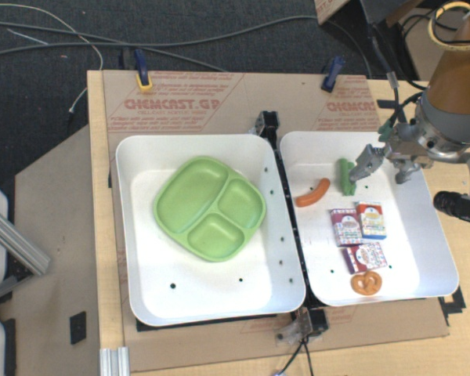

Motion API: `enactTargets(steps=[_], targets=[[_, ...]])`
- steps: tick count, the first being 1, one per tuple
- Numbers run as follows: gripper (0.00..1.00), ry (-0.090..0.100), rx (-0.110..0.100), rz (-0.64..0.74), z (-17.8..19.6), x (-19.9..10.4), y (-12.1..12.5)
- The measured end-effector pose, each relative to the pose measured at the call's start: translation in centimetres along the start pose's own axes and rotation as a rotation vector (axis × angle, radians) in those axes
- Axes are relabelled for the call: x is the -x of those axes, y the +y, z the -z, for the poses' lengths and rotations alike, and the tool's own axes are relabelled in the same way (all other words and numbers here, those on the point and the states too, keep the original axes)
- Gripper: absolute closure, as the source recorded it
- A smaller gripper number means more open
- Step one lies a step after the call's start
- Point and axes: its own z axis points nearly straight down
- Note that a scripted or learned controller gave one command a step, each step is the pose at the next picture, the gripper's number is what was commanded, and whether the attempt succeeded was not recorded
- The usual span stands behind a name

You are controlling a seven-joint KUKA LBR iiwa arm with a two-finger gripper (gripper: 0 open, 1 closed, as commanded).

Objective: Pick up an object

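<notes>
From the camera view above the bench [102, 210], the gripper [385, 163] hangs over the upper part of the right bin [431, 233], its fingers [366, 163] spread open and holding nothing. Just beside the left finger lies a small green cylinder-like toy [345, 176], upright along the bin floor, and it looks the likeliest thing to be picked. It appears light and stiff, probably smooth plastic, so it may slip or roll if pinched off-centre; taking it across its narrow width near the middle seems the safest hold.

Next to it, an orange sausage-shaped piece [313, 193] lies at a slant, close to the green one but seemingly not touching it. Lower down sit three flat little packets [360, 233], laid close together, and a pretzel-like piece [366, 283] near the bin's lower rim. The packets lie flush on the floor and would be hard to get fingers under.

The left bin [141, 288] carries a green divided plate [210, 207], broad and shallow, awkward for a narrow grip.

The bin floor is smooth white plastic, so things can slide when nudged. There is fair free room around the green toy, though the bin's dividing wall is near on one side.
</notes>
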Motion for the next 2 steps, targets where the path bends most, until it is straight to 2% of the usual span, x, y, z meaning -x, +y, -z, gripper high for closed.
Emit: enactTargets(steps=[1, 2], targets=[[0.00, -0.001, 0.014, 0.003, 0.7, 0.0, 0.2], [0.00, -0.001, 0.011, 0.003, -3.5, -0.2, -0.1]])
